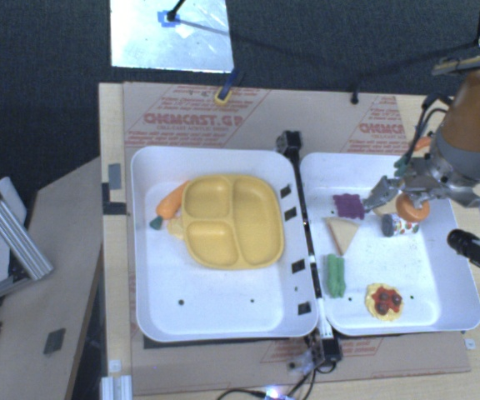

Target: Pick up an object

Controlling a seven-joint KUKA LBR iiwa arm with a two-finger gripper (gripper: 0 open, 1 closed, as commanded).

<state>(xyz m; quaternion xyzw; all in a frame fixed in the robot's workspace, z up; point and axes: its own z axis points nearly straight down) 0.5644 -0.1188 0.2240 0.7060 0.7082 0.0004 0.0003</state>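
On the tabletop (115, 248) we see two shallow white bins: the left bin (152, 307) carries a yellow divided plastic plate (227, 221) with an orange toy carrot (170, 200) tucked against its rim. The right bin (448, 298) spreads the loose pieces well apart, likely for easy picking: purple block (348, 205), tan wedge (341, 233), green strip (335, 275), small pizza toy (383, 300). The gripper (392, 200) hovers low beside an orange-and-white toy (407, 215); whether it grasps anything, we cannot tell.
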